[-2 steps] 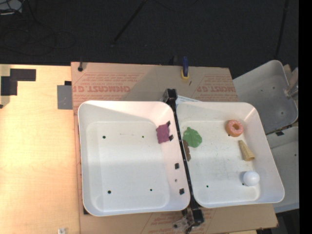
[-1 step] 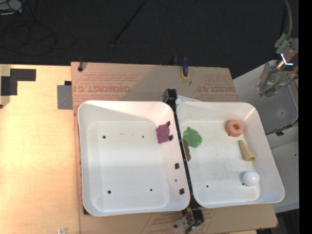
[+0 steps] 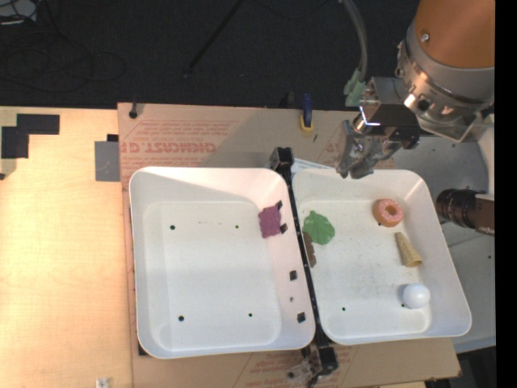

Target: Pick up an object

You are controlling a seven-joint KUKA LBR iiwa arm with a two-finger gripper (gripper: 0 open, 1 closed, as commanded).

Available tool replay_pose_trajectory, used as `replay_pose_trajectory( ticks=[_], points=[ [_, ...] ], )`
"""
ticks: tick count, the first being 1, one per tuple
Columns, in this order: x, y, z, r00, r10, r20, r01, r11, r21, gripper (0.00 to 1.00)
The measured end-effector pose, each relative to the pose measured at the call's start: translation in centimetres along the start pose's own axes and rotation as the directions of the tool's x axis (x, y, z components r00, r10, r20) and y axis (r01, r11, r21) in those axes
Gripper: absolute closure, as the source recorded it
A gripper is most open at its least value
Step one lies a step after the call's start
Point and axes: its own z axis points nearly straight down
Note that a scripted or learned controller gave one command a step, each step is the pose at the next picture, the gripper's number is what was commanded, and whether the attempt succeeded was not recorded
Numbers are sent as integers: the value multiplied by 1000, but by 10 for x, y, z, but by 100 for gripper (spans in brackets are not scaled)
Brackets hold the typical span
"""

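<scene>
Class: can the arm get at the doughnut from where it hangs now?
Probably yes. The gripper hangs over the right bin's far rim, and the doughnut lies close by with bare floor around it; the cone sits apart, nothing covering it.

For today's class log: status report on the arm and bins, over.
Gripper above right bin's far rim, nothing seen held. Doughnut, green lump, cone, white ball lying loose. Nothing blocking them.
</scene>
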Motion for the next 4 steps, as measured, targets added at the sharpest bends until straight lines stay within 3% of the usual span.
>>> replay_pose_trajectory(
  ticks=[2,3,4],
  points=[
    [129,0,0,1000,8,1,-8,1000,-1,100],
    [155,68,0,1000,10,2,-10,1000,-3,100],
    [101,18,1,1000,12,4,-12,1000,3,100]
  ],
)
